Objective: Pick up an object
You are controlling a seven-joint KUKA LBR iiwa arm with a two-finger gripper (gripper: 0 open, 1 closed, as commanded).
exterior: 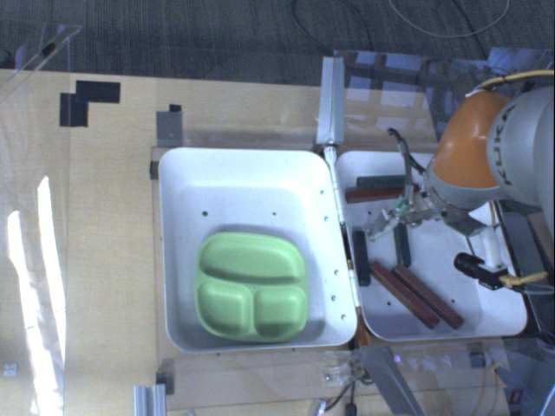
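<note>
The arm (pixel 520 146) is smooth grey, with dark lettering on its rounded shell and a glossy orange band (pixel 464 150) above the wrist. A thin black cable (pixel 401 146) curves near the slim metal pincer (pixel 390 219).

**Colours on the bench**

Two white bins (pixel 173 258) on pale wood bench (pixel 104 232). Light green tray (pixel 252 286) — plain, unpatterned — in left bin. Reddish-brown bars (pixel 416 295) and dark grey sticks (pixel 402 244) in right bin (pixel 512 319). Grey arm (pixel 529 146) with orange band (pixel 464 150). Black L-shaped mark (pixel 85 100) on wood — dark floor (pixel 173 16) beyond.
</note>
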